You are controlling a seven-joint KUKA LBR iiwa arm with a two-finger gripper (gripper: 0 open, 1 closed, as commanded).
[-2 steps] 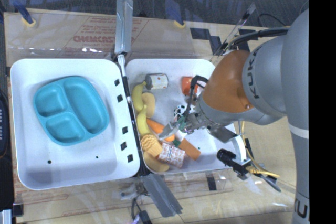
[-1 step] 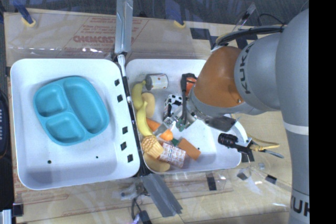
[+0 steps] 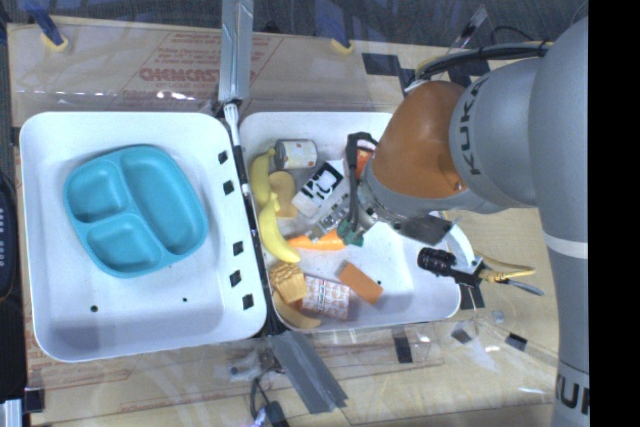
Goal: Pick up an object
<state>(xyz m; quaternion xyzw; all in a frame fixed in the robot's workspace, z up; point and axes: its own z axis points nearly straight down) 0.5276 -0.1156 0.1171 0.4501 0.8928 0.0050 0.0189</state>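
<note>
Grey arm's hand (image 3: 345, 220) low over the carrot (image 3: 318, 240) in the right bin (image 3: 425, 310), grip state indiscernible.

The grey arm (image 3: 560, 215) is seen entering from the right of the camera view, its thick upper link running down that side; the orange band (image 3: 420, 150) above the wrist is turned toward the camera and bent down over the right-hand bin; the pincer (image 3: 345, 220) is lowered among the bin's contents, near the bin's middle, pointing left and downward; whether its fingers are spread or closed cannot be made out; black cables are looped above the wrist.
</note>
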